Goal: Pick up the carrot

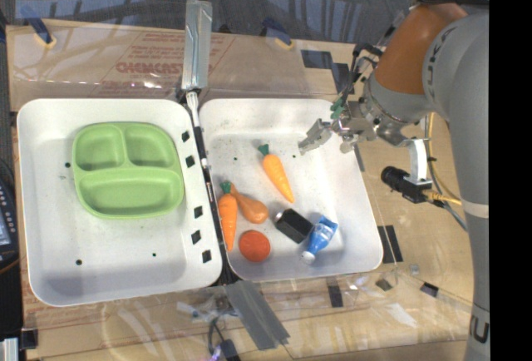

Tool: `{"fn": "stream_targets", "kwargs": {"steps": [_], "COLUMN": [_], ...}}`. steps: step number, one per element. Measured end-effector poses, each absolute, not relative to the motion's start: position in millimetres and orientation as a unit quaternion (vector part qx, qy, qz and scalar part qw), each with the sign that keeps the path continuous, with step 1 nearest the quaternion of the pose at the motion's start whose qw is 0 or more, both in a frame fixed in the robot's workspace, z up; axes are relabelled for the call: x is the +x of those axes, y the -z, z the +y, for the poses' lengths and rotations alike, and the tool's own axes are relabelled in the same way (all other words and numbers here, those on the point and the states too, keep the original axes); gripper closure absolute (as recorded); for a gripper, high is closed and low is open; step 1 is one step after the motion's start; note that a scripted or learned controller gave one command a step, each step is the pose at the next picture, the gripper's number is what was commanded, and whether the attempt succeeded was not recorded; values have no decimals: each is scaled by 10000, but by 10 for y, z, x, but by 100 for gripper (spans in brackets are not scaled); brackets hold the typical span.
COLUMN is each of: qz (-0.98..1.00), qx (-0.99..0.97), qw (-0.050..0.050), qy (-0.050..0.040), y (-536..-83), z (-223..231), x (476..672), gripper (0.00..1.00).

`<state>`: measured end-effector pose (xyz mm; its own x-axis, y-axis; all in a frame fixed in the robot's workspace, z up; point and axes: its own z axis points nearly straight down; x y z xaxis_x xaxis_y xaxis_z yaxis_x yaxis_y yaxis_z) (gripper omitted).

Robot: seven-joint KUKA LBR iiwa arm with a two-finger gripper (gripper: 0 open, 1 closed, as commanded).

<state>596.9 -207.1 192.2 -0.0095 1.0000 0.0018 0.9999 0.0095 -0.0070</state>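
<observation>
Two carrots lie in the right bin [357, 185]. One carrot [276, 173] with a green top rests near the bin's middle, tip pointing toward the front. The second carrot [228, 220] lies along the left wall, beside the divider. My gripper [312, 138] hovers over the back right part of this bin, up and to the right of the middle carrot and apart from it. It is open with nothing between its fingers.
An orange pear-shaped toy [251, 207], an orange ball [255, 245], a black block [293, 225] and a blue-and-white bottle [320, 237] crowd the right bin's front. The left bin [41, 210] holds a green divided plate [127, 168].
</observation>
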Motion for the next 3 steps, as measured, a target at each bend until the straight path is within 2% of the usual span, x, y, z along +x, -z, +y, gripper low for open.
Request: {"fn": "stream_targets", "kwargs": {"steps": [1, 2, 3], "qz": [-7493, -7509, -7729], "qx": [-6622, -6604, -6346], "qw": [14, 31, -1], "qy": [-9, -24, -3], "y": [-904, -978, -2247], "z": [-1661, -1659, -1387], "x": [6016, 6016, 5973], "gripper": [0, 100, 100]}}
